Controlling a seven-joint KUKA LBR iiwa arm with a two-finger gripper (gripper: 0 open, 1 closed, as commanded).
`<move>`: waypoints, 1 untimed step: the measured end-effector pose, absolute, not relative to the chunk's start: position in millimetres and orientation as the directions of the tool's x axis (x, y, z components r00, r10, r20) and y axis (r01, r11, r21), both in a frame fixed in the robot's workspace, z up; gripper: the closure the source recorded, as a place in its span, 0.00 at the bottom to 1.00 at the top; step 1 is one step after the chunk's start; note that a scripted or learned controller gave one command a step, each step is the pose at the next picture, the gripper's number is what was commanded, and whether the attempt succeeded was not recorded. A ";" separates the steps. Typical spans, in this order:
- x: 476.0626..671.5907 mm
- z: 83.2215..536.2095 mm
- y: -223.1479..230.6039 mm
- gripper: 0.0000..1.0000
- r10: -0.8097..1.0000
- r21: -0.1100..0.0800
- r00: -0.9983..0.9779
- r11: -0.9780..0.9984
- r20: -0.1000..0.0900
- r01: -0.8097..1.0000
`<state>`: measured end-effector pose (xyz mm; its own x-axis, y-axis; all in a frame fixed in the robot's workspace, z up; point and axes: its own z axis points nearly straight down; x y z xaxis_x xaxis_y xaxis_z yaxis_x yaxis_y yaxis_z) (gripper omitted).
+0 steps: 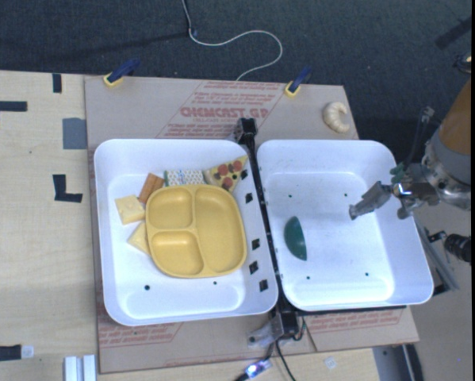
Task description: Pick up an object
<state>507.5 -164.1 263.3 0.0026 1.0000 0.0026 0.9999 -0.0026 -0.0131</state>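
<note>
- Camera view: arm [451,145] enters from the right edge, grey body with the orange band [459,121] at the far right, wrist sitting over the right rim of the right bin [340,153].
- Gripper [372,201] points left and slightly down, out over the right half of the right bin's floor. One grey finger [365,202] is clear as a slanted blade; can't tell from this angle whether the fingers are spread or pressed together. Nothing visible between them.
- Green object [296,238] lies on the right bin floor near its left wall, a bit below mid-height. Well apart from the gripper, to its lower left.
- Open room: most of the right bin floor is bare white around the green object; the centre and front-right areas carry nothing.
- Left bin [110,213] is crowded: yellow divided tray [196,230] takes up the middle, tilted slightly. Tan flat pieces [131,209] sit just beside the tray's left edge, an orange-brown piece [150,186] at its upper left, patterned items [209,175] along its back edge toward the shared wall.
- Front strip of the left bin, below the tray, is bare.
- Both bins sit side by side, walls touching, on a cardboard sheet [221,109] clamped at the back corners by blue-yellow clips [122,71].
- Pale small object [337,116] lies on the cardboard behind the right bin's back-right corner.
- White cable [237,42] loops on the dark floor behind the bench.
</note>
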 end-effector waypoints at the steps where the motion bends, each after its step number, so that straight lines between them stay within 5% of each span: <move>1: 509.6 269.2 -163.9 0.00 1.000 -0.002 -0.001 0.001 0.000 1.000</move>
<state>509.6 -163.9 269.2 -0.0009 1.0000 0.0003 1.0000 0.0009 -0.0020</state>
